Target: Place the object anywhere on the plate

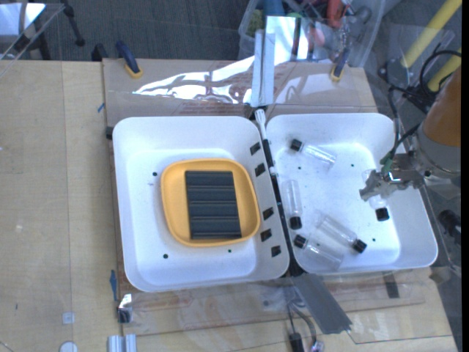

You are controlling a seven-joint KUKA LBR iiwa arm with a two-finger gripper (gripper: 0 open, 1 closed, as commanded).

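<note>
Two white bins are sitting side by side; left bin (pixel 139 196) is holding the yellow plate (pixel 171 204) under a dark ridged block (pixel 212 204). Right bin (pixel 410 248) is keeping clear vials (pixel 335 233) scattered. Gripper (pixel 377 184) is hovering there, apparently empty; jaw opening unclear.

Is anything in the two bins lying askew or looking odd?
Yes. Four clear vials lie toppled at different angles in the right bin, and one loose black cap sits beside the hand. The yellow plate bears a dark ribbed block.
</note>
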